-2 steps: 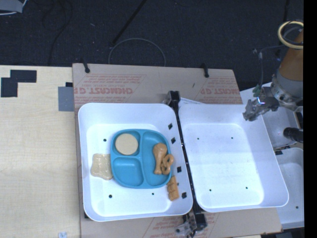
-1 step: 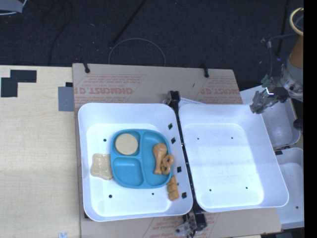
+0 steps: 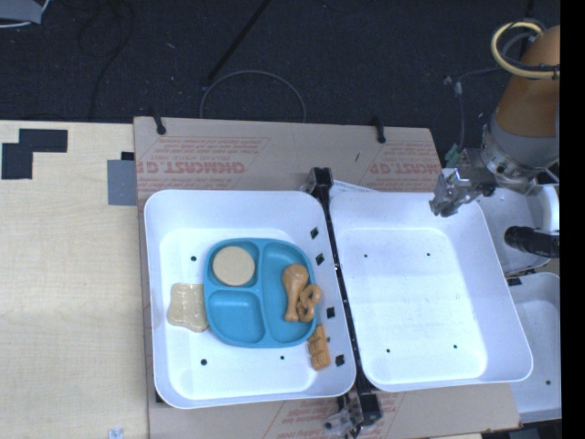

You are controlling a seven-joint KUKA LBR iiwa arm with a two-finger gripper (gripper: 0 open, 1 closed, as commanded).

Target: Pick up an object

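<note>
The blue divided plate (image 3: 247, 314) lies in the left white bin (image 3: 174, 227) on the table (image 3: 64, 273). In its upper-left compartment sits a round tan disc (image 3: 233, 265); in its right compartment lies a tan pretzel-like piece (image 3: 300, 293). A pale bread-like slab (image 3: 187, 306) touches the plate's left edge, and a small tan chunk (image 3: 318, 347) rests just off its lower right corner. The right white bin (image 3: 430, 373) stands beside it. The claw (image 3: 448, 195) hangs well to the plate's right — above the right bin's far corner — and I cannot tell how it is set.

tray (image 3: 239, 323) in left bin (image 3: 174, 236)
</note>
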